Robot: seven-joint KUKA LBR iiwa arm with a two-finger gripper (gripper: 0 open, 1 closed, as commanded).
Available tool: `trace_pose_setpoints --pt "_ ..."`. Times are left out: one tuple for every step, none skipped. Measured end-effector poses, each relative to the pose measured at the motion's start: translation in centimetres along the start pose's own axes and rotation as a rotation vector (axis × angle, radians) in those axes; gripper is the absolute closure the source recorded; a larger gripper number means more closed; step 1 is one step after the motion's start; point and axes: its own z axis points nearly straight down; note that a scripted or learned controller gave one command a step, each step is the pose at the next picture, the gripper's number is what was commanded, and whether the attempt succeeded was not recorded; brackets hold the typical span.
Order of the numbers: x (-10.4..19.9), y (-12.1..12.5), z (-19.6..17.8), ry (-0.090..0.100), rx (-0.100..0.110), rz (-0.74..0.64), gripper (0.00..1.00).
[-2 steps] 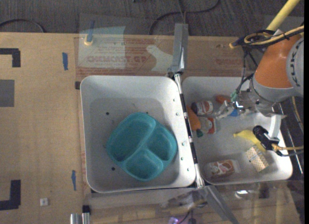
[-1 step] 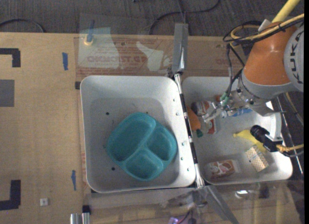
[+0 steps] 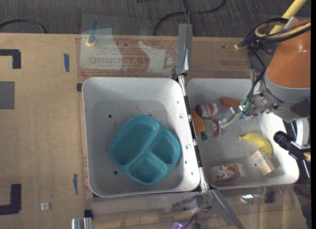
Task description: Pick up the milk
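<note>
Hand (image 3: 236, 116) low in right bin (image 3: 291, 176), grip state impossible to tell. Milk carton (image 3: 227, 171) flat near bin's front wall, well apart from hand. Banana (image 3: 257, 142) between them; teal plate (image 3: 144, 148) in left bin (image 3: 94, 124).

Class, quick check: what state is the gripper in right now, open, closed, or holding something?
Gripper: over the right bin, by the small items at its left wall; open or shut cannot be told.

Teal plate (image 3: 144, 148), white bins (image 3: 94, 124), yellow banana (image 3: 257, 142), orange-and-white milk carton (image 3: 227, 171), orange-banded grey arm (image 3: 289, 67)
</note>
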Motion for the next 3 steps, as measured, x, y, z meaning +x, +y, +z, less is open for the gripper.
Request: trace_pose_setpoints --pt "7.2 -0.1 4.8 0.002 0.004 0.015 0.0" --pt "5.1 -1.0 -11.6 -0.001 0.001 0.077 0.0" --pt "3.8 -4.3 2.2 0.001 0.003 -0.026 0.0"
